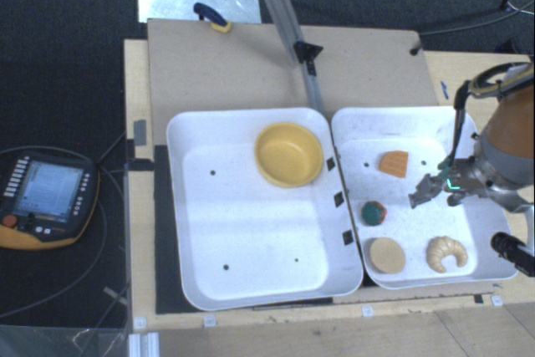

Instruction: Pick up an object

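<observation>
The right bin (359, 125) holds an orange wedge (394, 163), a small green and red ball (373, 213), a round tan disc (387, 255) and a pale croissant (446, 253). In the left bin (192, 205) a yellow bowl (289, 154) sits at the back right corner. My gripper (428, 191) hangs over the right bin's middle, right of the ball, below the orange wedge and above the croissant. Nothing shows between its fingers.
A teach pendant (46, 196) lies on the floor at the left. A metal pole (280, 0) slants down to the bench behind the bins. The brown board (251, 67) behind the bins is bare.
</observation>
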`<control>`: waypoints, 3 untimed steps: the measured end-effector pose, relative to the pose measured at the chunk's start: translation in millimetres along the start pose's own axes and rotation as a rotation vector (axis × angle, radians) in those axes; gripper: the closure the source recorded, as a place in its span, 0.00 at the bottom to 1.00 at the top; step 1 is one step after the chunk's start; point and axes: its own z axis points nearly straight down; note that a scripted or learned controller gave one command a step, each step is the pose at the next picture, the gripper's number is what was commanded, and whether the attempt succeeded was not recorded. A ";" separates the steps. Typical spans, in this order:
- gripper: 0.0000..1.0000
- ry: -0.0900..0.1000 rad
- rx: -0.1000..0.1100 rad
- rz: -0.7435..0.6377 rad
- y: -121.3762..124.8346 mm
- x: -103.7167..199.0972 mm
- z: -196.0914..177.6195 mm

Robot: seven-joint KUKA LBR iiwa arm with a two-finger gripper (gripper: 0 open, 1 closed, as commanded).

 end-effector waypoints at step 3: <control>0.00 0.001 0.005 0.000 3.8 2.4 104.2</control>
